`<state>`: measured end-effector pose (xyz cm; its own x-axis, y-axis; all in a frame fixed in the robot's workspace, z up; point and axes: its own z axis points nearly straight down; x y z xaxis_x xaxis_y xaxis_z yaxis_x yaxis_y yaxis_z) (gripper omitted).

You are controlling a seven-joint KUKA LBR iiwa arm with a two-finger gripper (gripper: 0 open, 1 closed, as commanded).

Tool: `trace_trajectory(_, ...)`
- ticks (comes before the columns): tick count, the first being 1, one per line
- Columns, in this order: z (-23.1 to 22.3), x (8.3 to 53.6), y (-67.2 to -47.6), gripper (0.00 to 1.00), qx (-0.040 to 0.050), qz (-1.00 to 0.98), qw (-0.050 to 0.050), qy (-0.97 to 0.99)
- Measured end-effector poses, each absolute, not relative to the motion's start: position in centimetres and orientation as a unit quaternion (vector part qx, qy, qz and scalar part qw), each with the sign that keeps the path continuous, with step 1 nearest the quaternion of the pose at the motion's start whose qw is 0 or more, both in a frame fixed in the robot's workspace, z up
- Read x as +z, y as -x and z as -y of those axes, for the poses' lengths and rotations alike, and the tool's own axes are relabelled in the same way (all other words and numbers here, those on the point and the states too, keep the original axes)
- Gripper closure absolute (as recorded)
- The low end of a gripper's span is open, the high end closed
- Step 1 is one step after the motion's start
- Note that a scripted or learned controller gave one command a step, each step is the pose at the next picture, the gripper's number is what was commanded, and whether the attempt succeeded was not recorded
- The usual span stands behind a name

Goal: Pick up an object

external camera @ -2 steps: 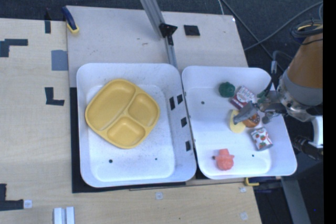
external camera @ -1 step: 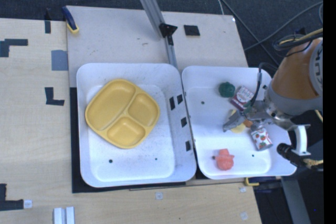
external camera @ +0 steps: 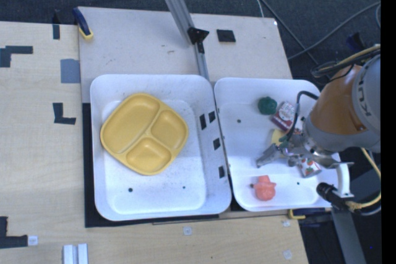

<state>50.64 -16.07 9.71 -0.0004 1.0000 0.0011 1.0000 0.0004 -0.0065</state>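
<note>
Grey arm with orange band (external camera: 346, 111) cut off by the right edge, small red-and-white packet (external camera: 286, 112) and yellow item (external camera: 278, 122) partly hidden behind it, tool (external camera: 272, 154) fingers too blurred to be judged, light wooden surface (external camera: 37, 151) cropped at left.

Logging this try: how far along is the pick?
Done: the gripper is down inside the right bin. In hand: nothing visibly between its fingers. Left: grasp and lift something; the green object and the red object lie on the bin floor.

Gripper (external camera: 267, 159) low, arm (external camera: 340, 111) bent over
</note>
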Motion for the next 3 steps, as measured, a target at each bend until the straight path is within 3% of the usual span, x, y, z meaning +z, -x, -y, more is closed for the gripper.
trace_trajectory(1,16.1,8.6,-50.7,0.00,0.0005,0.707,0.000,0.707)
trace_trajectory(2,16.1,9.8,-50.8,1.00,-0.0006,0.708,-0.002,0.707)
trace_trajectory(3,16.3,14.0,-50.8,1.00,-0.0002,0.708,-0.001,0.706)
